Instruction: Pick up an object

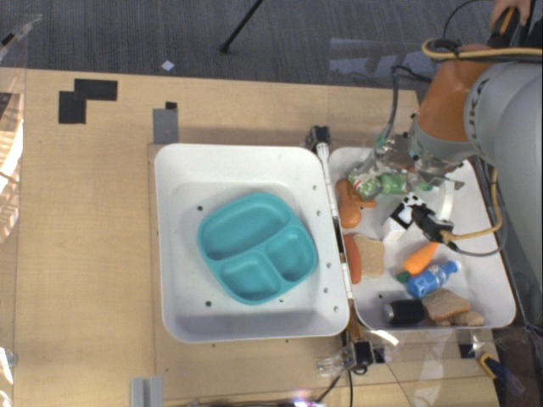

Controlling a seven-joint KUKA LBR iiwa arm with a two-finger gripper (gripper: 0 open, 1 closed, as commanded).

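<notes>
- The grey arm with its orange band reaches from the right over the right-hand white bin (501,299)
- Its two-finger gripper (383,179) sits low among the clutter — I cannot tell its state
- A green-and-clear crumpled packet (379,181) lies right at the gripper, near the bin's far left corner
- A teal plastic three-compartment tray (257,246) rests in the left-hand white bin (178,312)

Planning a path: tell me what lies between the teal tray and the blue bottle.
In the camera view, between the teal tray and the blue bottle lie the bins' adjoining walls, a red sausage and a bread slice.
</notes>
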